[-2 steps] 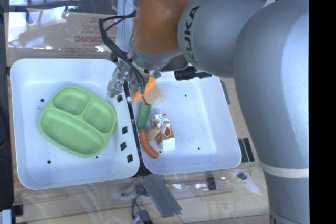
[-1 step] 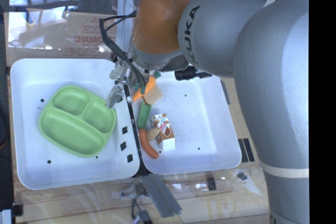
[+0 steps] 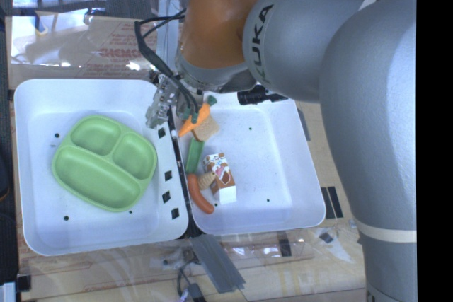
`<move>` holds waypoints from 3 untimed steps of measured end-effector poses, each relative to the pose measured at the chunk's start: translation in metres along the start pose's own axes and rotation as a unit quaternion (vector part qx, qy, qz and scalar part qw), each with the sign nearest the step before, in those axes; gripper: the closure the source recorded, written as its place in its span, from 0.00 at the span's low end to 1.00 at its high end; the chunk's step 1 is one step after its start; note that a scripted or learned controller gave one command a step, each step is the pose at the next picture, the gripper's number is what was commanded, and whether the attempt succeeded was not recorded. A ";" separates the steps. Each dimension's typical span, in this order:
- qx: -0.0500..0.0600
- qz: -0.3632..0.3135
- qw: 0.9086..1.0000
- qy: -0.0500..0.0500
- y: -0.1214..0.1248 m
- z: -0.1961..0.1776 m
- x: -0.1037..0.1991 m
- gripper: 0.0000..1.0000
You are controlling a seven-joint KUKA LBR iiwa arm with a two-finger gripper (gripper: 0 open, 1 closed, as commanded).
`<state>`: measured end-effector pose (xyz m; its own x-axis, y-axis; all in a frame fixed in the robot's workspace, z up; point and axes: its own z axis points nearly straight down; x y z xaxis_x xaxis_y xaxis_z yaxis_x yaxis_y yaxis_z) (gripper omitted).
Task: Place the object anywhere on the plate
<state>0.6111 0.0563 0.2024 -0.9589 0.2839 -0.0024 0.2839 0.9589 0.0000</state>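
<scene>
Two white bins [image 3: 42, 223] are carried side by side. Whether the pincer [image 3: 172, 104] grips the carrot [image 3: 196, 118] cannot be told; crowded toys could be dragged, missing the plate [image 3: 105, 162].

plate [image 3: 105, 165] in left bin [image 3: 28, 152], toys [image 3: 205, 166] in right bin [image 3: 283, 173]

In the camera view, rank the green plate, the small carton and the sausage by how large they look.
1. Green plate, by far the largest.
2. Carton.
3. Sausage, close to the carton, so this order is unsure.
</scene>
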 end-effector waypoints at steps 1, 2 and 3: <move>0.000 0.000 1.000 0.000 0.000 0.000 0.000 0.00; 0.000 -0.002 1.000 -0.001 0.000 -0.010 -0.001 1.00; 0.000 -0.002 1.000 -0.001 0.000 -0.010 -0.001 0.00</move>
<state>0.6119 0.0565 0.2126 -0.9599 0.2803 -0.0037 0.2803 0.9599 0.0000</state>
